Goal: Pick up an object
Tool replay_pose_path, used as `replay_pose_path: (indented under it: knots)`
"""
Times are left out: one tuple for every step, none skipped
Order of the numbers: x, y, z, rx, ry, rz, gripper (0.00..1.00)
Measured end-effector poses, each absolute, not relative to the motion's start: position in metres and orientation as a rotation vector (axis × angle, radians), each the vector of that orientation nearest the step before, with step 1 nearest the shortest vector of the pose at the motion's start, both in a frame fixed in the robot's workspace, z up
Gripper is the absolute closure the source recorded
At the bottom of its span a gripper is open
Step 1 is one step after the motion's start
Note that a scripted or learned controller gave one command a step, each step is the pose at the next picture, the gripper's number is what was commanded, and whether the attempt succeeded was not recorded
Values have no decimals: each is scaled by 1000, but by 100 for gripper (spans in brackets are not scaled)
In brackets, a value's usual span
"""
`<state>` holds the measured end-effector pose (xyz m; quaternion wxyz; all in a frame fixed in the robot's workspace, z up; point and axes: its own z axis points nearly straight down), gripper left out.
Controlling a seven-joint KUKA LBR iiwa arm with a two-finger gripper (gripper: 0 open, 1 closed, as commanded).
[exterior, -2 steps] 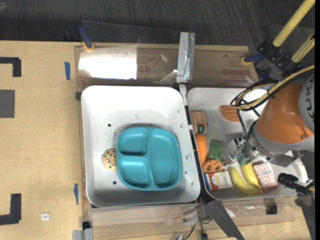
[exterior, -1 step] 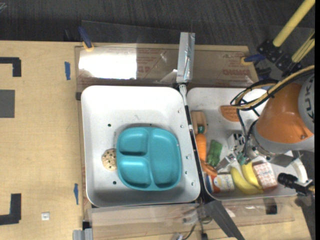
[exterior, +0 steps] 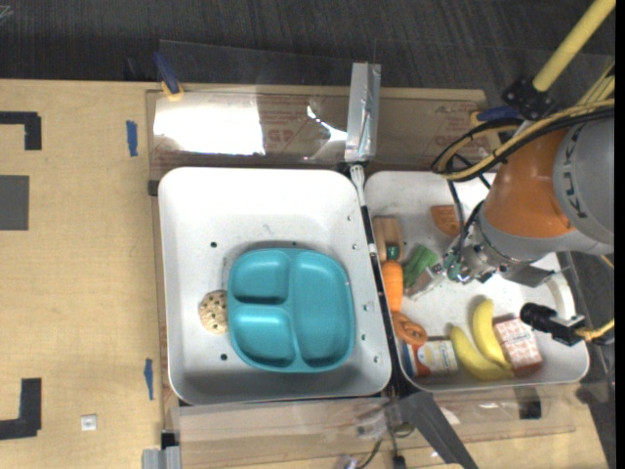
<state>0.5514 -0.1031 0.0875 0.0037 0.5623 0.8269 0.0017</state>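
While my gripper [exterior: 459, 265] is hovering over the right bin [exterior: 571, 364] near the green packet [exterior: 422, 265], I'm seeing nothing lifted yet, grip state unclear.

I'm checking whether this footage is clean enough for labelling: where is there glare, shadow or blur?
Camera view: strong glare washes out the clear plastic sheet behind the left white bin; the divided teal plastic tray casts a soft shadow on that bin's floor; the gripper over the right white bin looks slightly blurred, its fingers unreadable; the yellow banana is sharp.
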Motion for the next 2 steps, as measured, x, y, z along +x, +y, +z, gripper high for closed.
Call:
replay_pose_path:
  knots:
    - [592, -106, 87, 1966, 2444, 4, 0]
    - [654, -108, 86, 2126, 2310, 1, 0]
